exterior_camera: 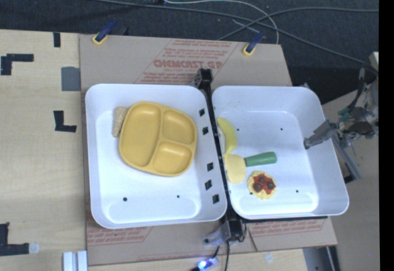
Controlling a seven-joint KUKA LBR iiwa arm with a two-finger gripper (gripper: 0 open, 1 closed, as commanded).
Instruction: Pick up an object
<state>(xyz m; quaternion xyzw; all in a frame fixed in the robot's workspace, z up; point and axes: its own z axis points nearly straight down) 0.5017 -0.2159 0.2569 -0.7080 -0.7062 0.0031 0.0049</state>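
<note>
Camera view, from above, shows red print reading "CHEMCAST GP" on the brown cardboard sheet (184, 60) that lies under both bins on the desk (37, 140); the smaller red lines beneath it are too fine to read. Two blue-and-yellow clamps (103, 32) pin the sheet's far edge.

The jaws (317, 137) hang at the right rim of the right bin (289, 103), and whether they are open or closed cannot be told from this slant (they read as a dark wedge pointing into the bin, with nothing visibly between them).

Inside the right bin, well apart from the jaws and toward its opposite wall, lie a yellow banana-like piece (226, 131), a pale yellow rounded piece (234, 168) just below it, and a green cylinder (261, 158) touching that rounded piece and pointing toward the jaws. A small yellow disc with red topping (262, 184) sits near the cylinder, closest to the bin's front rim.

The left bin (104, 196), farther still from the jaws, holds a yellow divided tray (157, 138) with three compartments, and a tan, bread-like slice (118, 121) tucked partly under the tray's far side.

Black cables (203, 5) trail over the dark floor beyond the desk.
</note>
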